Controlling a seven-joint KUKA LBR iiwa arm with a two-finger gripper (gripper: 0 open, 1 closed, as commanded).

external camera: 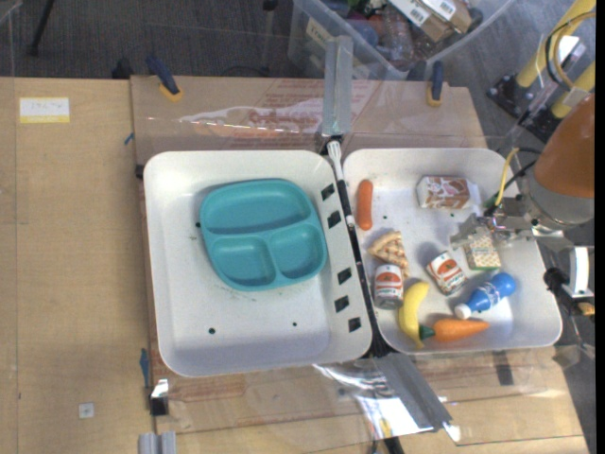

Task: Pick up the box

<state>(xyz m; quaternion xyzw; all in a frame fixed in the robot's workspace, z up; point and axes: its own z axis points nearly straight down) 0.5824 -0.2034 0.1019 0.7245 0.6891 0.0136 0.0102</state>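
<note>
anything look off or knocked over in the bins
Nothing spilled or damaged. The right bin holds toy food scattered loosely: the can stands upright, while the blue bottle, carrot and banana lie on their sides. The teal tray sits slightly askew in the left bin.

1. Arm [570,164]: bulky rounded link at right edge, orange shell w/ grey section under it.
2. Wrist end: lighter grey/silver metal, angular bracket shapes, small dark fittings; details too small to read.
3. Gripper [484,227]: thin metallic parts, silver-grey, w/ dark bits at the base.
4. Cable: thin yellow wire [508,173] running along wrist area up toward the orange shell.
5. Upper right: yellow hose/cable loop [558,41] beside a white-grey rounded piece; can't tell if it's part of the arm.
6. No markings or screws legible.
</note>
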